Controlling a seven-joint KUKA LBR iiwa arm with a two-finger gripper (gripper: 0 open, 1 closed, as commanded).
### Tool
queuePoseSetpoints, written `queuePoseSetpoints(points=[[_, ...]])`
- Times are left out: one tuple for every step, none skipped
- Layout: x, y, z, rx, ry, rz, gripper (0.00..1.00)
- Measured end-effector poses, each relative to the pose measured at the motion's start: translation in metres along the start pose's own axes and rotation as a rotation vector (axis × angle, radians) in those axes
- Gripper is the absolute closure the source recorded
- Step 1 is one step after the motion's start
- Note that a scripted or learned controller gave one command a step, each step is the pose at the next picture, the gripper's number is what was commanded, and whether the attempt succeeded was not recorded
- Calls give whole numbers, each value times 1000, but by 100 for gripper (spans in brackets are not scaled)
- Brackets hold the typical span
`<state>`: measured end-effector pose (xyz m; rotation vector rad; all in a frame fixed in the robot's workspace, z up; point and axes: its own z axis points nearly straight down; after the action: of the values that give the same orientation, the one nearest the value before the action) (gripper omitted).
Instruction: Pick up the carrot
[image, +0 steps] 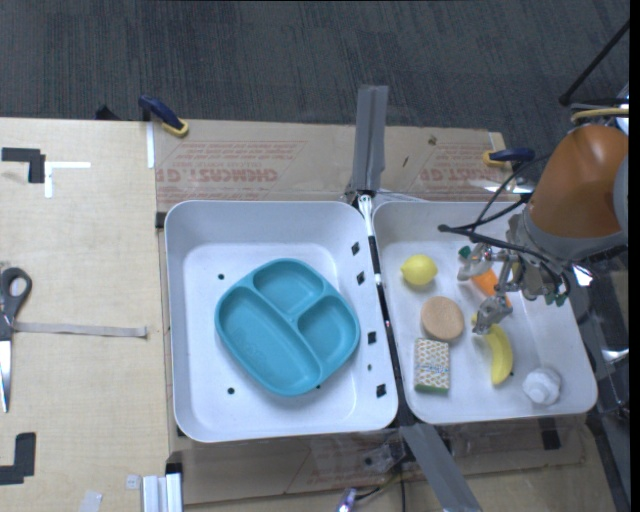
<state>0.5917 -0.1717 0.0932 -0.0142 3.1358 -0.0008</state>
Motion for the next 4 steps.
queuePoseSetpoints(points=[[-2,0,-11,1,-7,0,100],[-50,-2,-88,0,-2,211,100],[53,8,0,0,4,154,100],[52,8,0,0,3,154,0]])
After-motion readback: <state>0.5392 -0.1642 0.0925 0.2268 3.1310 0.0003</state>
